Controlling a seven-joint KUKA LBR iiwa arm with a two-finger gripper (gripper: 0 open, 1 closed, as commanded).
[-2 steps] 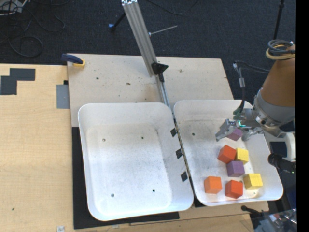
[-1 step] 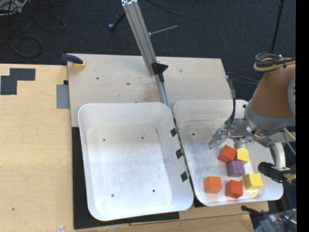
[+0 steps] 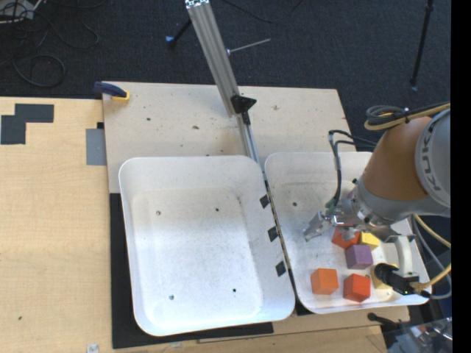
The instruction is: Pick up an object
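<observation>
**Camera view: arm low over the right bin's blocks**

Camera view looks down at a slant on a wooden bench [image 3: 294, 116] that carries two shallow white bins side by side. The left bin [image 3: 147, 190] is the larger one in the picture. The right bin [image 3: 294, 175] holds a small cluster of blocks in its near right part: an orange cube [image 3: 324, 281], a red cube [image 3: 357, 287] just beside it, a purple cube [image 3: 359, 255] above the red one, a yellow block [image 3: 369, 239] and a red-orange block [image 3: 344, 237] partly hidden under the arm.

The grey arm with its orange band [image 3: 394, 168] reaches in from the right and bends down over this bin. Its tool [image 3: 318, 226] sits low just to the left of the red-orange block, near the cluster. Whether the tool is spread or pressed together cannot be told, and no block can be seen inside it.

A slanted aluminium rail [image 3: 217, 54] runs from the top of the picture down to the gap between the bins. A small blue and yellow clamp [image 3: 112, 90] lies at the bench's far left corner.
</observation>
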